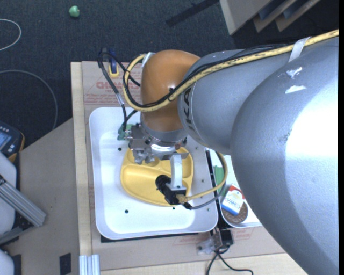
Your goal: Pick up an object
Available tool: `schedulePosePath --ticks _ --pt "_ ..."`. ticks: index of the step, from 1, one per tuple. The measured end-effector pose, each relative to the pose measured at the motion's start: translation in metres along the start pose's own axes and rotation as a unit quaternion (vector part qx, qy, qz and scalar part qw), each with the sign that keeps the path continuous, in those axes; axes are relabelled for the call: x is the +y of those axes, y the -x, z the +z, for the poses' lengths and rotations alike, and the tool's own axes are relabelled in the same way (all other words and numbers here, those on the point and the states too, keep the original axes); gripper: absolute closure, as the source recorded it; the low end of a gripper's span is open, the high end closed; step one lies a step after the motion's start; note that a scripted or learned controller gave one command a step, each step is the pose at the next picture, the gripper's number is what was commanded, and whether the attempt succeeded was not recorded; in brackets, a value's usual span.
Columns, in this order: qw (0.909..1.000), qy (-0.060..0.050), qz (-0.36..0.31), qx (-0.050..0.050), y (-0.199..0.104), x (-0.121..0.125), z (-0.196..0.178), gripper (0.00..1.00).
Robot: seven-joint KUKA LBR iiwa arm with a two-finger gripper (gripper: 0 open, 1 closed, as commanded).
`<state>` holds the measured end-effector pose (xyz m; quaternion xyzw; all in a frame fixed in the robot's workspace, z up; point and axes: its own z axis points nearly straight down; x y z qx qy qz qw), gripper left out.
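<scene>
Nearest, bin floor: the shallow white plastic left bin (115,217) has open floor along its near side, so nothing crowds the work from there.
Round tin: a small round brown-rimmed tin with a blue and white label (235,204) sits just past that bin's right wall, apart from the work; it is best left alone.
Yellow piece: the curved yellow moulded-plastic shell (137,181) lies mid-bin and is the likely target.
Gripper: the grey metal gripper (145,154) is low over the shell's far edge, possibly touching it; whether it is parted or closed cannot be told from above.
Shell rim: a bite across the thin rim, then a slow, straight lift, would suit a smooth curved surface that may slip.
Green ball: a small green ball (74,10) lies far off on the dark floor, out of play.
</scene>
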<state>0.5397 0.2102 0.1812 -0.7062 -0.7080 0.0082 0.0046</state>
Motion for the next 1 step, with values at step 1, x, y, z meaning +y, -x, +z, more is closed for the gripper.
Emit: schedulePosePath --ticks 1 --pt "0.9999 0.011 0.000 0.003 -0.0149 0.0609 -0.0007 1.00"
